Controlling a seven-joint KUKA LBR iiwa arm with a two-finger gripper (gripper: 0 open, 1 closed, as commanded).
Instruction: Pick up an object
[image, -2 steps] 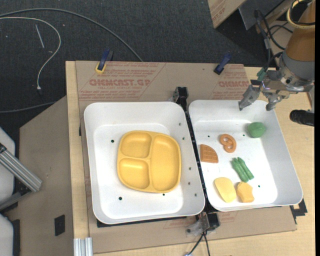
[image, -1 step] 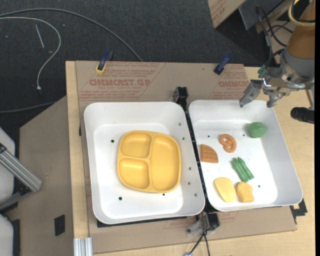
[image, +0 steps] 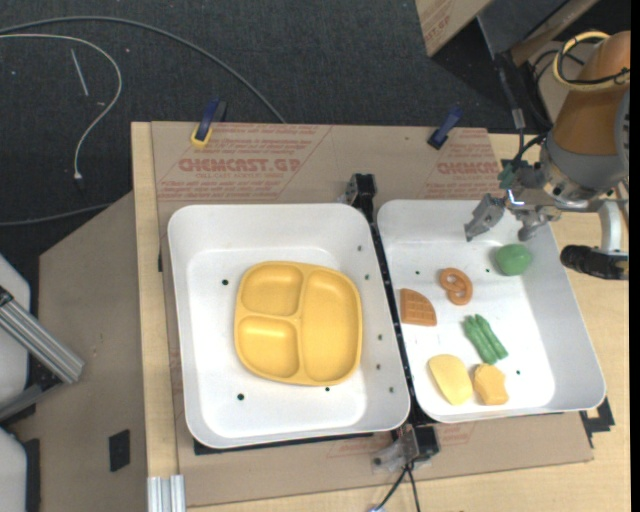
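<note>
Objects for picking all sit in the right bin (image: 560, 395): green round piece (image: 513, 260) near the far right, pretzel-shaped brown ring (image: 455, 285) left of it toward the bin's middle, brown wedge like a bread slice (image: 417, 307) by the left wall, green ridged stick (image: 485, 338) lying diagonal in the middle, pale yellow oval piece (image: 450, 379) and orange-yellow chunk (image: 489, 384) side by side at the near edge, those two touching or almost touching. Gripper (image: 505, 220) hangs over the far part of the right bin, just above and slightly left of the green round piece, fingers spread apart, nothing between them. One finger (image: 483, 217) points down-left, the other sits closer to the green piece; can't tell if it touches it. Grey arm with orange section (image: 590, 85) comes in from the upper right. Left bin (image: 200, 260) holds a yellow divided plate (image: 298, 322), three compartments, lying flat about centre. Both bins rest on a cardboard sheet (image: 250, 160) with red print, blue clamps (image: 208, 120) at its far edge. Dark carpet with a white cable (image: 100, 100) at upper left.
</note>
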